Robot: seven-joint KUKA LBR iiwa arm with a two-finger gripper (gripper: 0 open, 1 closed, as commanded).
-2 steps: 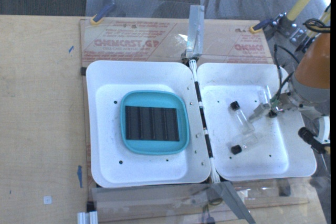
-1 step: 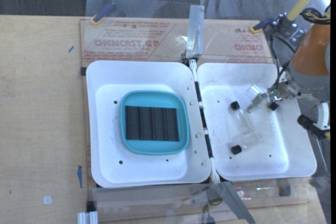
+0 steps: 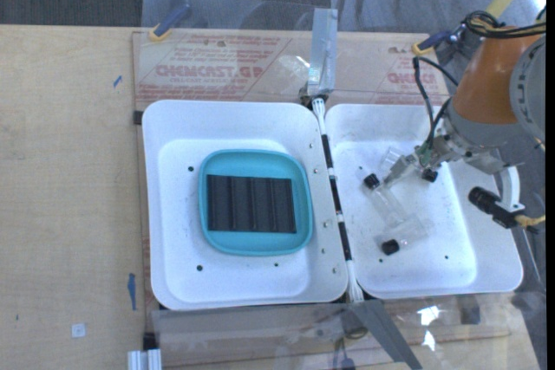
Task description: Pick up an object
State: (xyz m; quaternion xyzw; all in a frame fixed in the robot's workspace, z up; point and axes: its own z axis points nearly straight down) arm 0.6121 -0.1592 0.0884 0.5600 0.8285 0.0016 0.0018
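The arm comes in from the right, its grey body and orange band covering the right bin's [image 3: 494, 273] far right corner, and the gripper [image 3: 431, 159] sits low over that bin's upper part. Its tip is small and tangled with cables, so I cannot tell how it is set.

Just left of the gripper lies a clear plastic piece with a black cap [image 3: 384, 172], hard to read against the white; its long axis slants from the cap at lower left up toward the gripper. Below it a second clear piece [image 3: 404, 233] lies with its black end at lower left, on a similar slant.

Left of the right bin, the left bin [image 3: 169, 273] holds a teal tray [image 3: 253, 202] with dark ribbed slots, lying flat in its middle. Both bins rest on the table [image 3: 61, 186].
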